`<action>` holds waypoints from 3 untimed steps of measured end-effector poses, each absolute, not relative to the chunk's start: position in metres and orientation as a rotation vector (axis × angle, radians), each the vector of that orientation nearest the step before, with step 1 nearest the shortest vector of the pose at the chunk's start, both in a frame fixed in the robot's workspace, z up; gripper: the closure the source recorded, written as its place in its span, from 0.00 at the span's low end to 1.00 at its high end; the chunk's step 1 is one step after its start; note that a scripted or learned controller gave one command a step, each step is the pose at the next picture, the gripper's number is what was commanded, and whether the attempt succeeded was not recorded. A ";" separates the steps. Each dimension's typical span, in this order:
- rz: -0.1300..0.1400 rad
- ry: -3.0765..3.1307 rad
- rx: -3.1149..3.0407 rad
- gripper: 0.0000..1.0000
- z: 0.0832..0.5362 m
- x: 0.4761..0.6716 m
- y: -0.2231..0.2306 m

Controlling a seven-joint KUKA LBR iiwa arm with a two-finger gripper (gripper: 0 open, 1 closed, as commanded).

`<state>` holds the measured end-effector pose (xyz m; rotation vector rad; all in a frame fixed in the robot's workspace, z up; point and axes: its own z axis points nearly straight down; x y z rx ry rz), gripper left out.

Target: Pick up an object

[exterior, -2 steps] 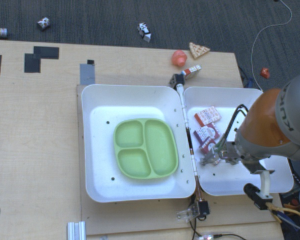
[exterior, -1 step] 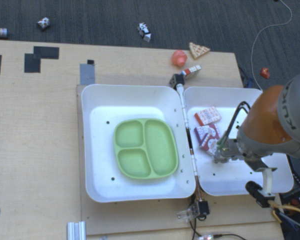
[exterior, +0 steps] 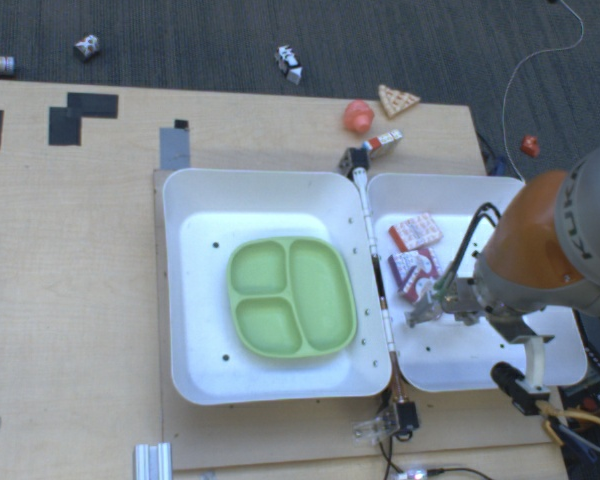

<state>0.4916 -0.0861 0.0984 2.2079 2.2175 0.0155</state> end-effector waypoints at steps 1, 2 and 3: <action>0.008 2.218 2.215 0.00 0.087 0.489 -0.086; 0.014 2.217 2.210 1.00 0.098 0.491 -0.085; 0.014 2.217 2.210 0.00 0.098 0.491 -0.085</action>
